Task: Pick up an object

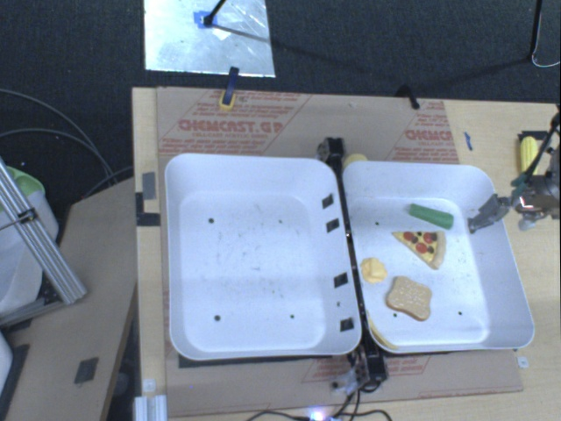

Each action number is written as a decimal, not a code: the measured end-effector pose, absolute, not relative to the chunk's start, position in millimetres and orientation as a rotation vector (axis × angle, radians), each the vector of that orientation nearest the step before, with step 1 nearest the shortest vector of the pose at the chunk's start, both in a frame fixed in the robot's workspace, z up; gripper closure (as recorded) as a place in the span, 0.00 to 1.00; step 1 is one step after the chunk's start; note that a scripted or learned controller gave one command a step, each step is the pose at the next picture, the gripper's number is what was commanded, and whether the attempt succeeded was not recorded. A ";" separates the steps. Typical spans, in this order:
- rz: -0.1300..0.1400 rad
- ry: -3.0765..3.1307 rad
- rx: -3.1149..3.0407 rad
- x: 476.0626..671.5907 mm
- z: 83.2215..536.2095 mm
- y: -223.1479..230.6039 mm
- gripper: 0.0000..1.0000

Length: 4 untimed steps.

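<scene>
The right bin (473,327) holds a green stick-shaped piece (430,215), a toy pizza slice (422,244), a small yellow lump (373,270) and a tan cracker-like piece (409,297). My gripper (486,213) pokes in from the right edge, over the right bin's right rim. It is to the right of the green piece and apart from it. A grey finger (483,215) slants down toward the bin; nothing shows between the fingers.
The left bin (254,261) lies beside the right one, with a black clip divider (337,235) between them. A yellow object (527,153) lies on the bench at far right. A cardboard sheet (289,121) lies under both bins.
</scene>
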State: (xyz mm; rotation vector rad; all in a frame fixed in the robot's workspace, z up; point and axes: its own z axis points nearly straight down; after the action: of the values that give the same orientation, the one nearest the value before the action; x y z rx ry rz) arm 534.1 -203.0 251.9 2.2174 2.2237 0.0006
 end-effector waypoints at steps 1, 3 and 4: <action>0.003 2.227 2.218 579.3 82.8 -204.6 0.00; 0.015 2.217 2.211 491.8 100.2 -171.1 1.00; 0.008 2.231 2.205 556.7 106.1 -105.6 1.00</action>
State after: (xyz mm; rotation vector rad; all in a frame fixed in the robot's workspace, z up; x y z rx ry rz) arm 556.7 -105.6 106.1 2.2051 2.2311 0.0082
